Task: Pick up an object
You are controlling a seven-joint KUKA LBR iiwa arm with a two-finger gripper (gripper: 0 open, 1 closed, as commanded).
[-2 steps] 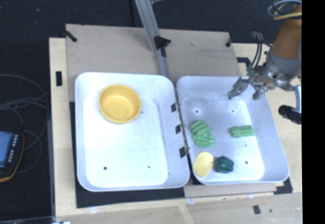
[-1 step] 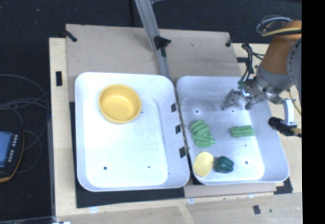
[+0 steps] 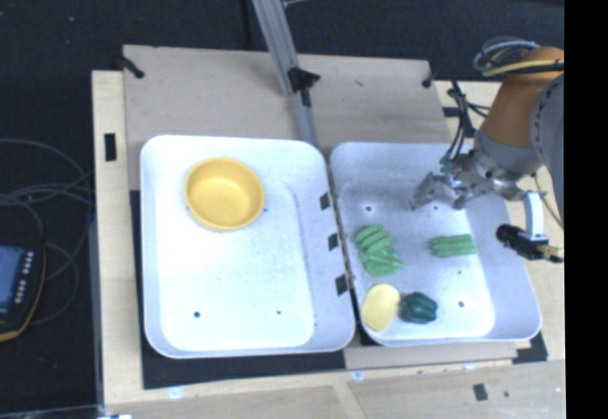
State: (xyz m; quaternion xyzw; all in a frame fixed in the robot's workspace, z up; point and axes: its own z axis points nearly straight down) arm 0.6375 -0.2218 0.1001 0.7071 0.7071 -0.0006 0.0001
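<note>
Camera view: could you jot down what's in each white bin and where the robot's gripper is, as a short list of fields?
left bin: one yellow bowl, upper left part
right bin: light green ridged piece, small green piece, yellow round object, dark green object
yellow and dark green: side by side at the near edge
gripper: above the right bin's upper part, holding nothing

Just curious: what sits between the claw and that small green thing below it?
Nothing: in the camera view, bare white bin floor separates the claw from the green piece.
</note>
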